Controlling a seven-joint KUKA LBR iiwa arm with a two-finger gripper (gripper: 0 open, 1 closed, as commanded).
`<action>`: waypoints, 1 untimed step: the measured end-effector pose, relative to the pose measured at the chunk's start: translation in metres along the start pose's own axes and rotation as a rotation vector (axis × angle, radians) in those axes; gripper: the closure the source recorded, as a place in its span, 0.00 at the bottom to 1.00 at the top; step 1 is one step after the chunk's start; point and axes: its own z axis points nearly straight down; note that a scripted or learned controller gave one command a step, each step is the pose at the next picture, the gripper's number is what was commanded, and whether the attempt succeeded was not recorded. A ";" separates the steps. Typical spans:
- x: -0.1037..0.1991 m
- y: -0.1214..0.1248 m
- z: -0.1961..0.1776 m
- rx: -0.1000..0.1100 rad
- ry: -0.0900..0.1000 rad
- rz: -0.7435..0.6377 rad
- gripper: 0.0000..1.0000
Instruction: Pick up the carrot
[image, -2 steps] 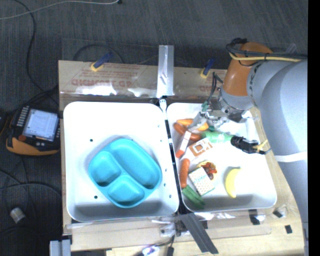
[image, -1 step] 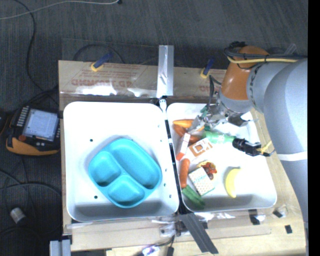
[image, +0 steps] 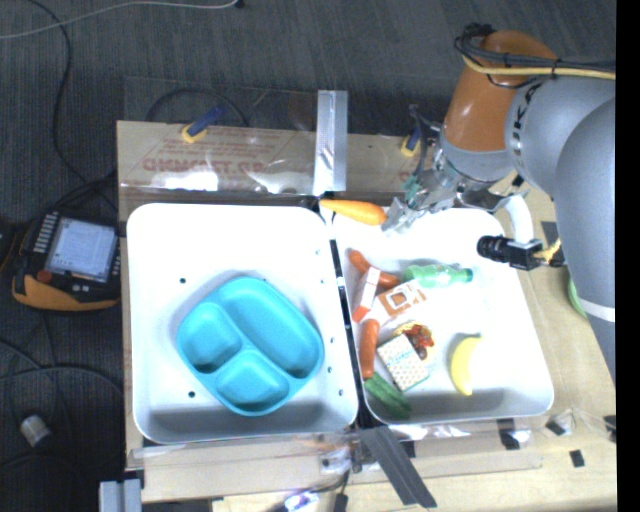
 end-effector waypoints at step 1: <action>-0.023 -0.008 -0.011 -0.001 0.000 -0.254 1.00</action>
